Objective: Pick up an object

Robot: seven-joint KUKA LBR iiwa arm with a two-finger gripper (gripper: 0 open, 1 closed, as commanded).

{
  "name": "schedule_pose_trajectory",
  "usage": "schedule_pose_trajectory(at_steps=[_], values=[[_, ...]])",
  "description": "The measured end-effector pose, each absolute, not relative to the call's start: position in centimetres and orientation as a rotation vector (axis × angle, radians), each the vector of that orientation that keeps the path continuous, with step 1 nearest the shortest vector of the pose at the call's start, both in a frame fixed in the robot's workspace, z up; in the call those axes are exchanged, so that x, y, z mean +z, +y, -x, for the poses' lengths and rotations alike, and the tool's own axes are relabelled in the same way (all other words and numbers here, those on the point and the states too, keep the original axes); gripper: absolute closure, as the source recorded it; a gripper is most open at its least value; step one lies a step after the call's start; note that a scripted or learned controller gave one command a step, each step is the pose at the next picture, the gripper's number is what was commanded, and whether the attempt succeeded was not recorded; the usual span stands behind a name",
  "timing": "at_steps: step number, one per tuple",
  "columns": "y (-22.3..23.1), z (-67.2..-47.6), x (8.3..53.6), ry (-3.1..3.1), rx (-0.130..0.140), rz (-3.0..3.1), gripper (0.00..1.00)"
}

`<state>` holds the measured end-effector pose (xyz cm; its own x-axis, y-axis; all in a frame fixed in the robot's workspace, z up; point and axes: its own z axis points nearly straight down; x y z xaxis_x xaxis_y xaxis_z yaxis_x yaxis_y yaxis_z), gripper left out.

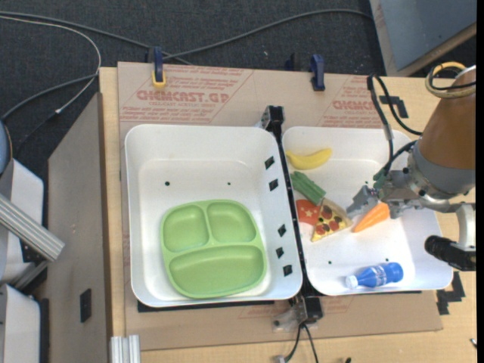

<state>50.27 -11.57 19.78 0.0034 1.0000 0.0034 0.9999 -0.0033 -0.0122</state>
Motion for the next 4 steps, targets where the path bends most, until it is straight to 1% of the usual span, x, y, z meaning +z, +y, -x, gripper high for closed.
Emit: schedule_pose_trajectory(at_steps=[1, 2, 3, 4], values=[[-11.5, -50.5, 20.2, -2.219, 0.001, 2.219, 0.00], [-12.3, -49.8, 15.2, -2.214, 0.006, 2.218, 0.00], [-11.9, -49.8, 10.9, -2.216, 0.004, 2.217, 0.00], [-11.9, -49.7, 8.3, -2.217, 0.003, 2.218, 0.00]])
